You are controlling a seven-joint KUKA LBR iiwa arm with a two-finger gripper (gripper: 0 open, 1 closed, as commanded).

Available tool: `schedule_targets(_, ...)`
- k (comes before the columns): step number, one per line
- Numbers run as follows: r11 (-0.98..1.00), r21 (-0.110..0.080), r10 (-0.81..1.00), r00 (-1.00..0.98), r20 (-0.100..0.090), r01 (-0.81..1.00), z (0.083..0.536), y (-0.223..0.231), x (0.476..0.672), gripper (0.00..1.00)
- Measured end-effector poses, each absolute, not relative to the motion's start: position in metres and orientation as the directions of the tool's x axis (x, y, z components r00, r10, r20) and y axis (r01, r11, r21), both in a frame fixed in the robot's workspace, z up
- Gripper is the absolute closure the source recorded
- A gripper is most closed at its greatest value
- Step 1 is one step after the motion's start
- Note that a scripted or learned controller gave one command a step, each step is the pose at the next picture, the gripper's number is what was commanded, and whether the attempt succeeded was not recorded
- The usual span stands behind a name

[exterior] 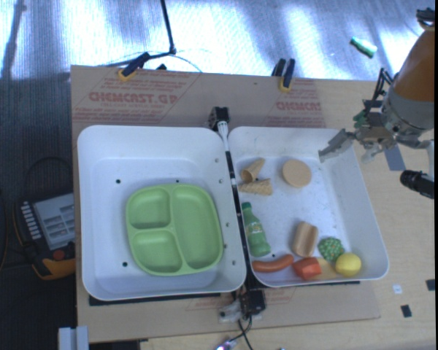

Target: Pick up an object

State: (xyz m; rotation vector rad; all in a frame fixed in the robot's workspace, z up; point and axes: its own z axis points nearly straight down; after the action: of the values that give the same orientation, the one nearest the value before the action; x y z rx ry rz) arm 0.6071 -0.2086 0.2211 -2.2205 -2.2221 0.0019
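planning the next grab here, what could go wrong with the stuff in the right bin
1. The lemon, broccoli, tomato, bread roll and sausage crowd the right bin's near corner, so a grab there may nudge or catch a neighbour.
2. The green bottle lies beside the bins' shared wall, leaving little room on that side.
3. The gripper sits over the bin's far right rim; descending there could strike it.

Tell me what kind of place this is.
Likely a robot lab grasping setup: an arm reaching over two white bins clamped to a board, toy food such as a lemon, and a green tray.
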Motion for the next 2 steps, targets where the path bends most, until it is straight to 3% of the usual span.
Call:
schedule_targets(1,0.096,-0.001,0.995,-0.096,0.01,0.995,0.105,-0.213,0.534,0.0)
schedule_targets(2,0.117,0.012,0.993,-0.117,-0.006,0.993,0.09,-0.156,0.601,0.0)
